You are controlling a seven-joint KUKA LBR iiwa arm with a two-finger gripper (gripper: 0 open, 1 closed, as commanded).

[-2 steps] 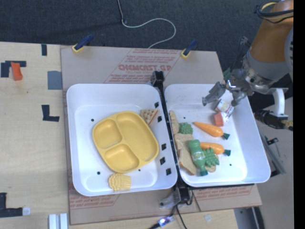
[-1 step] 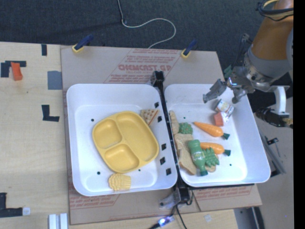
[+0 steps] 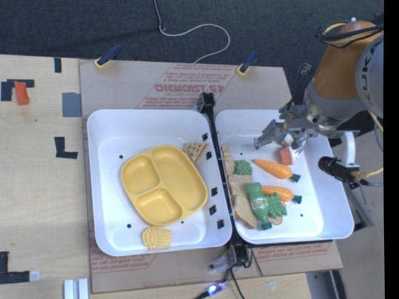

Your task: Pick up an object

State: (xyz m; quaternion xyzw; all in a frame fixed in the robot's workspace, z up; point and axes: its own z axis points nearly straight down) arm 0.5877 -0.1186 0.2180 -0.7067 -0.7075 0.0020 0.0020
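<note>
- Looking down from my feed, I see the bench (image 3: 43, 185) with a cardboard sheet (image 3: 181, 86) under two white bins side by side.
- I see the arm (image 3: 349, 67) reaching in from the right, its orange band above the wrist, hanging over the upper part of the right bin (image 3: 330, 223).
- I see the left bin (image 3: 100, 136) carrying a yellow divided plate (image 3: 163, 184), tilted diagonally across its middle.
- I read the gripper (image 3: 278, 139) as spread wide: one finger points left toward the bin's upper middle, the other angles down toward a small red-orange block (image 3: 286, 156) just beneath it. I see nothing between the fingers.
- I count two toy carrots: the upper carrot (image 3: 274, 167) lies just below the red-orange block, the lower carrot (image 3: 278, 194) sits beside a green toy (image 3: 260, 205).
- I see the green toy resting on tan bread-like pieces (image 3: 239, 195) along the right bin's left wall, with a small green leafy piece (image 3: 242, 167) above it.
- I see a waffle-patterned cracker (image 3: 195, 150) touching the plate's upper right edge.
- I see a yellow corn piece (image 3: 156, 236) near the left bin's front wall, just below the plate.
- I see a small orange block (image 3: 22, 93) far left on the bench.
</note>
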